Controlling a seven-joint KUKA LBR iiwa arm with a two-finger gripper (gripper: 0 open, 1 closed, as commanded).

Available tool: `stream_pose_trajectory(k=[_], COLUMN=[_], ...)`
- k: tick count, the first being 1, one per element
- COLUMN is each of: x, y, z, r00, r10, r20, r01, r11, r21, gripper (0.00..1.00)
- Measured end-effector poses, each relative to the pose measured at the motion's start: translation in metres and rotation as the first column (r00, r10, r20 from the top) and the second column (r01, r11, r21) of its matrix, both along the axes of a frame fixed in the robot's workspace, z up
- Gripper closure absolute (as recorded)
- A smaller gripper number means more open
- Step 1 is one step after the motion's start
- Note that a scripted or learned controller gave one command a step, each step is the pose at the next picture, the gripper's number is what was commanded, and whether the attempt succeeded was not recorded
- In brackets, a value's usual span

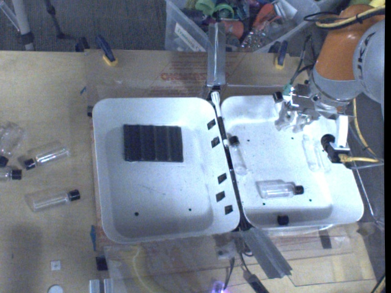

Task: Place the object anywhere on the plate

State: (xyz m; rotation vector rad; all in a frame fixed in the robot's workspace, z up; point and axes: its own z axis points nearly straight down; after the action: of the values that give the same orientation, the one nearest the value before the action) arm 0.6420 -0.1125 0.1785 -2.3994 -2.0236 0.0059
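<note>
Pale wooden bench (55,84) takes up most of the view, and past its far edge sits a clear tub (244,8) heaped with colourful odds and ends. Two shallow white bins stand side by side on it, touching along a shared wall set with small black clips. The left bin (110,112) is the larger in view, and the right bin (342,206) lies against it.

The grey arm (354,47), with its orange band, leans in over the right bin's far right corner. A dark ribbed plate (153,143) lies flat in the far half of the left bin, nearer its left wall.

The gripper (290,119) hangs over the far part of the right bin, close to its back wall. Whether it is open or closed cannot be told from this angle.

A clear bottle (278,189) with a black cap lies on its side near the front wall of the right bin, well apart from the gripper and the plate. A second clear bottle (235,154) lies along that bin's left wall.

Two more capped bottles, one (49,156) and another (54,198), lie on the bench near its left edge.
</note>
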Motion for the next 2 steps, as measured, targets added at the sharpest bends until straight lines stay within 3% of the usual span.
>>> stream_pose_trajectory(k=[1,2], x=[-0.049,-0.068], y=[0.086,0.159], z=[0.010,0.005], r00=[0.955,0.851], r10=[-0.297,-0.525], r20=[-0.002,-0.003], r01=[0.297,0.525], r11=[0.955,0.851], r21=[0.001,-0.002], gripper=[1.00,1.00])
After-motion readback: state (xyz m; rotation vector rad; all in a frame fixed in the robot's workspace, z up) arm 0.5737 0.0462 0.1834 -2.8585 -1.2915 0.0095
